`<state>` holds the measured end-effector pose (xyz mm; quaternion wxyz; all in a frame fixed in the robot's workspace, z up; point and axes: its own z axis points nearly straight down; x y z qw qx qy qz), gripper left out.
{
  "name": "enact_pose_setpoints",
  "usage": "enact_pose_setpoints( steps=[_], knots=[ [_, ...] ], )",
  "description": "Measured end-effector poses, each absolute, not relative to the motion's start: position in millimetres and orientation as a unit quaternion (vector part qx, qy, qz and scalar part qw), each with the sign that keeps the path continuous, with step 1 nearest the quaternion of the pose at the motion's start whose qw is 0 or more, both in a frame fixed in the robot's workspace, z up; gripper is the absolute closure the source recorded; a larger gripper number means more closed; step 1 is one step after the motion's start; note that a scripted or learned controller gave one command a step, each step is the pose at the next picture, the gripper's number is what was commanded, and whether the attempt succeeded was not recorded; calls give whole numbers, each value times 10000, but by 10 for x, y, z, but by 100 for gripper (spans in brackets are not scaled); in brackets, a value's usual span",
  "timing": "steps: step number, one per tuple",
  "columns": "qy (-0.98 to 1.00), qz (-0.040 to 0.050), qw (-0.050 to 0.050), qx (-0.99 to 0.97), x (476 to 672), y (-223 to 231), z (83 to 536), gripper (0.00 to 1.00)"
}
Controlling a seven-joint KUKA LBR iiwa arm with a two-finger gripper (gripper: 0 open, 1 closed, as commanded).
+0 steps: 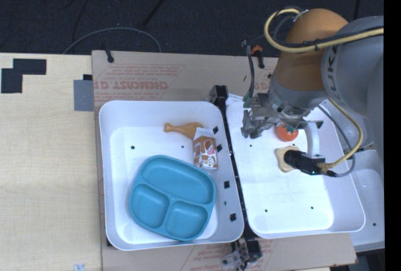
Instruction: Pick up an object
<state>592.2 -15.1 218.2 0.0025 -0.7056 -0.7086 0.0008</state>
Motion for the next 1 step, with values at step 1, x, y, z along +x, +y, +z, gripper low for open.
enact_pose_setpoints(
  steps=[1],
  knots=[
    [-7081,15,20,-7061,5831,299,2117,100]
  ],
)
